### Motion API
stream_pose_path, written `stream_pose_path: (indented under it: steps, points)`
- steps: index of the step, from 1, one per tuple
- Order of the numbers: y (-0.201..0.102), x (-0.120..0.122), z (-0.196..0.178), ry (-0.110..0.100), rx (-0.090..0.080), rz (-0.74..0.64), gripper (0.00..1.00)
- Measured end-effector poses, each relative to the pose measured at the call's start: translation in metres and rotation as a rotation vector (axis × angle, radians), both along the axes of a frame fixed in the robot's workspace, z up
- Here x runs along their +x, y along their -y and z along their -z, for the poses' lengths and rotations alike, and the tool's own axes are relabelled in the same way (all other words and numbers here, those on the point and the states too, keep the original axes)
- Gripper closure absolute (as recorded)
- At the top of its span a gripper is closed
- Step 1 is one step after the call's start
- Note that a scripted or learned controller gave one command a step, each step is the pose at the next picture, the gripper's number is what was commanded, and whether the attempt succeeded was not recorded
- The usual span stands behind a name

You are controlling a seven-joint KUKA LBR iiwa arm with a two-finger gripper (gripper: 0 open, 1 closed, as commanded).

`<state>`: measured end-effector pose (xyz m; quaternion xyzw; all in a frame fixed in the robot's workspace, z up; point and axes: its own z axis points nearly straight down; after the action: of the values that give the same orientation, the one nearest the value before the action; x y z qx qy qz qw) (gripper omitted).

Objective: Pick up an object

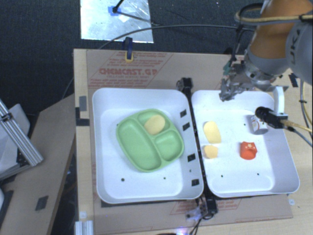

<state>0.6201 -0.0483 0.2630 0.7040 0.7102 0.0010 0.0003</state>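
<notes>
Camera view, contents listed from largest to smallest. We log first the grey KUKA arm with its orange band (279,28), entering from the right and reaching over the far edge of the right shallow white plastic bin (244,182). Beside it, sharing a middle wall, is the left shallow white plastic bin (112,180), which bears a green three-compartment plastic tray (142,153); in the tray's upper small compartment lies a pale yellow rounded piece (155,125). We log next the two-finger gripper (229,93), poised above the far left corner of the right bin; we cannot tell how far its fingers are parted, and we see nothing between them. In the right bin we count a pale yellow oval piece (212,131), its long axis running roughly away from the camera; a smaller yellow-orange chunk (211,152) just beside it on the near side; a small red object (248,150), well apart to the right; and a small grey metallic item (257,125) by the right wall. We judge the pale yellow oval piece the nearest candidate: it lies toward the camera from the gripper and slightly left.
</notes>
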Motion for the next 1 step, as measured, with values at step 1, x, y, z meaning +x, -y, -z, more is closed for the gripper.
stream_pose_path:
  steps: [1]
  points:
    - [-0.0518, 0.0166, 0.0001, 0.002, 0.000, -0.001, 1.00]
